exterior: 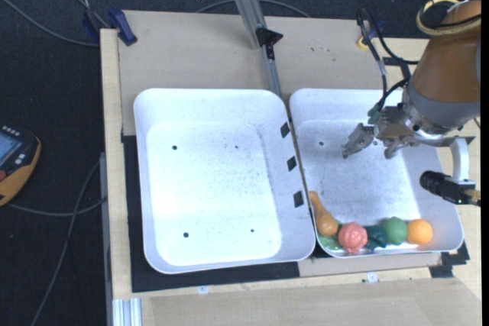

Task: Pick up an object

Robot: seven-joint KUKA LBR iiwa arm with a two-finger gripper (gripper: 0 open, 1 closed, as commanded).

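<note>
**Inspector:** Report the claw's position and state.

**Operator:** I have the claw (372, 142) over the right bin (336, 107), toward its far half, above bare floor. Its fingers (354, 143) are spread apart and I see nothing between them. It grips nothing.

**Inspector:** Where are the candidate objects?

**Operator:** All lie in a row along the near wall of the right bin: an orange carrot-shaped piece (322, 216) at the left, then a pink ball (352, 237), a green ball (394, 230) and an orange ball (419, 231) at the right. They sit touching or just beside one another. The left bin (206, 179) holds no objects.

**Inspector:** The relation governing the next move?

**Operator:** The row lies nearward of the claw, well apart from it. The pink and green balls are most directly in line. The carrot piece's long axis runs far-to-near, tilting slightly right. In my judgement, crowding against the wall may hinder finger entry.
</note>
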